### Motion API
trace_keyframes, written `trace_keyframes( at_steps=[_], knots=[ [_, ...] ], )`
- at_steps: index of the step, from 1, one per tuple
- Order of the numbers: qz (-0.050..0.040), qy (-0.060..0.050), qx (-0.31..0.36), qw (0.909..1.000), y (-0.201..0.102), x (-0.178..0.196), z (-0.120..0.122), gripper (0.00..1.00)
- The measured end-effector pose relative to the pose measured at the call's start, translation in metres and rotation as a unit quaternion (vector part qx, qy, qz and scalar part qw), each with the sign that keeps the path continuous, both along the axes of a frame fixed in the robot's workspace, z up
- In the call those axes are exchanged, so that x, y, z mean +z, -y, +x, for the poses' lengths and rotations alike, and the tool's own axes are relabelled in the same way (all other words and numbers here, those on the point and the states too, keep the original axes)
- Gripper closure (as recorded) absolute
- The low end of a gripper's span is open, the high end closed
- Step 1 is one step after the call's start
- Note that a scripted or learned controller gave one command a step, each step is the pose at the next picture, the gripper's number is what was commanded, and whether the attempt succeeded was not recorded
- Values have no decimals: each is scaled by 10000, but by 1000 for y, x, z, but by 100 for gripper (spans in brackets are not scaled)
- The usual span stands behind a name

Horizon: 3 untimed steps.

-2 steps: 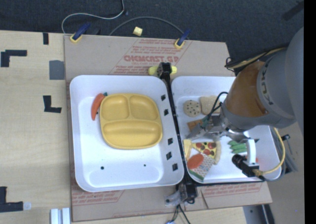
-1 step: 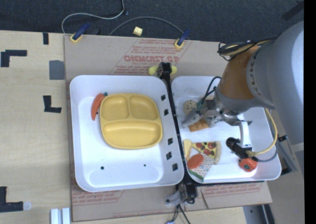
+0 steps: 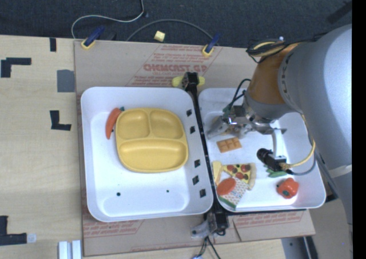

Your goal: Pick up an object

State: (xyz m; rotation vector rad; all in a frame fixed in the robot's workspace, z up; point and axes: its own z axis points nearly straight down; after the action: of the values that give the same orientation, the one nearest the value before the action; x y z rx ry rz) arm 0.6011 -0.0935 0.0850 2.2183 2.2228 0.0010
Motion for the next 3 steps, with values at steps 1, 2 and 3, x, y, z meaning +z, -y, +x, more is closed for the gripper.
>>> trace_keyframes(
  at_steps=[1, 2, 3],
  knots=[
    [2, -1, 2, 10000, 8, 0, 32, 0],
    [4, -4, 3, 10000, 12, -1, 49, 0],
    [-5, -10, -11, 10000, 4, 0, -4, 0]
  ],
)
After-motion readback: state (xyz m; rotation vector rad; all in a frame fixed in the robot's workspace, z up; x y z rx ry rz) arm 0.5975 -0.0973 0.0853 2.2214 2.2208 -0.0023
